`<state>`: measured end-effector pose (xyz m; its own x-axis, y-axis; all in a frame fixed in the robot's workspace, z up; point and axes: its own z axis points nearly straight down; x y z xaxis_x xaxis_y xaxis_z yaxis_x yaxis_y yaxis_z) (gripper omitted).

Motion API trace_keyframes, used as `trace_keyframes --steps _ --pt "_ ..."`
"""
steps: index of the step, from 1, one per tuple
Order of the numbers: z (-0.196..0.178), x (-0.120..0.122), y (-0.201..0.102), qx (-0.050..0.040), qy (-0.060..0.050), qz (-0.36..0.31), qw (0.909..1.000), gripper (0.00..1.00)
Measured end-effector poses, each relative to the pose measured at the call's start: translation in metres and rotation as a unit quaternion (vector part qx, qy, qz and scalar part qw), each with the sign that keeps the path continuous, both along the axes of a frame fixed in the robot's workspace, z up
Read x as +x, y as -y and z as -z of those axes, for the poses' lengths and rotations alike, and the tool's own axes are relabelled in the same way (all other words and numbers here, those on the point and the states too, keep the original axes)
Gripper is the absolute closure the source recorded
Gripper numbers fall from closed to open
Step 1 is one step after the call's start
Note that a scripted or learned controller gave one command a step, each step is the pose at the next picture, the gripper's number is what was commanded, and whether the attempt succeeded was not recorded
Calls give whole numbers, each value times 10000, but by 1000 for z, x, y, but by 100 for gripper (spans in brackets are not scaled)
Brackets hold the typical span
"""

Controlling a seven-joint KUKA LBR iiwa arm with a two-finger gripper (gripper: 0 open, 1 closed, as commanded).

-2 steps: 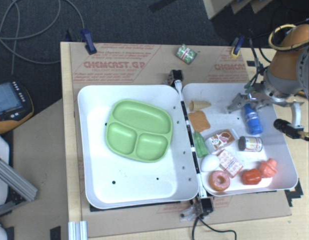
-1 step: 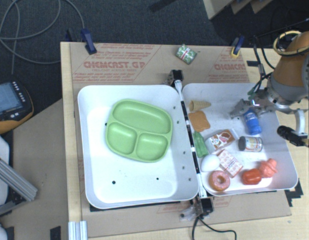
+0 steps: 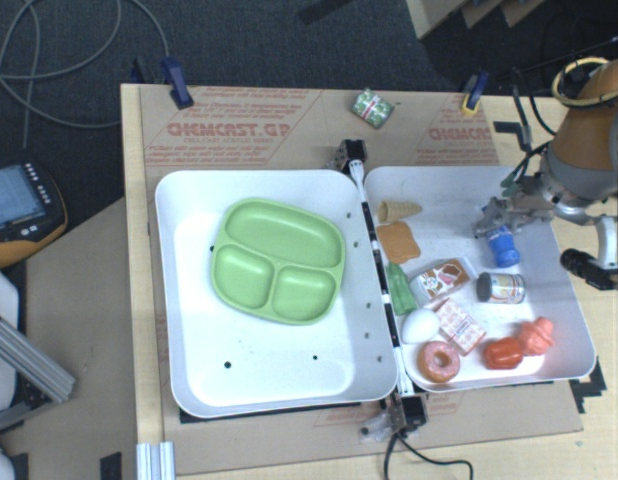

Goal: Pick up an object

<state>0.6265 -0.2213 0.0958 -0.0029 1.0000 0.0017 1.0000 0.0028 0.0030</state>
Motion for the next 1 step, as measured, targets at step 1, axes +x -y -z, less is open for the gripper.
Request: trace_keyframes --steps 1 --pt "-32 -37 -71 0 -21 8 10000 100"
